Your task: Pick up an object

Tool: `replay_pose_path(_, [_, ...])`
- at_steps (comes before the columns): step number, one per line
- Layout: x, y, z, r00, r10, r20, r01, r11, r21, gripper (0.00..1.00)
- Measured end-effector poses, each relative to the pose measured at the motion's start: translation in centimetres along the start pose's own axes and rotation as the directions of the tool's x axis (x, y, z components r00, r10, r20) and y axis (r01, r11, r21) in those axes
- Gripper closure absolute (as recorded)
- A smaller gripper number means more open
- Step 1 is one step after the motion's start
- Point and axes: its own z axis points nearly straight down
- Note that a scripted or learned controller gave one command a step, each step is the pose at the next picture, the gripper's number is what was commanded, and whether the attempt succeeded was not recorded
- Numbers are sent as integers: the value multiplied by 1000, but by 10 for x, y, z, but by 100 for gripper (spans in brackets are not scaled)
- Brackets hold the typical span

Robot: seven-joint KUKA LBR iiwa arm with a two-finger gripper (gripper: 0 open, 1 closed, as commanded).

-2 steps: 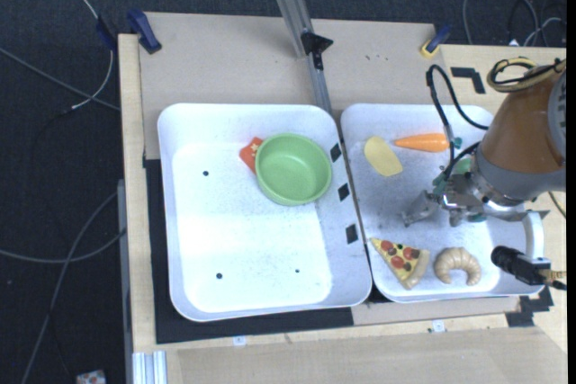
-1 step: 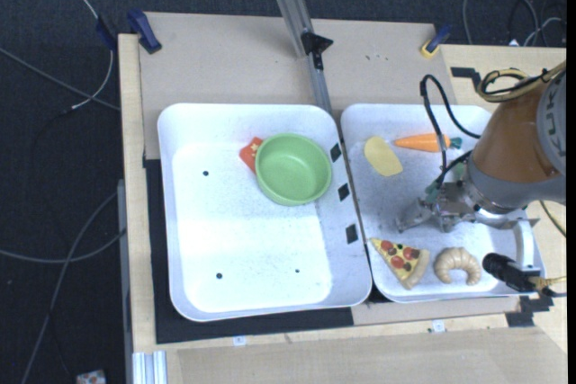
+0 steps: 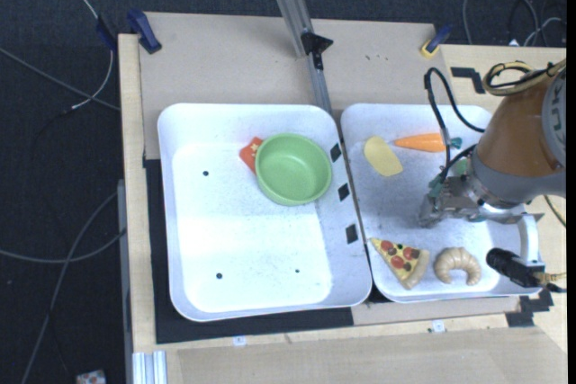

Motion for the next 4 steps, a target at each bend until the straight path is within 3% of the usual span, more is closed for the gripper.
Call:
replay_pose_path(1, [0, 7, -64, 1000, -3, 9, 3, 1000, -16, 100])
replay_pose_path(2, [-6, 8, -128, 1000, -2, 9, 3, 1000, -17, 100])
replay_pose_path(3, [-6, 9, -143, 1000, -3, 10, 4, 1000, -15, 100])
replay_pose_path(4, [40, 18, -134, 1000, -7, 4, 7, 1000, -3, 100])
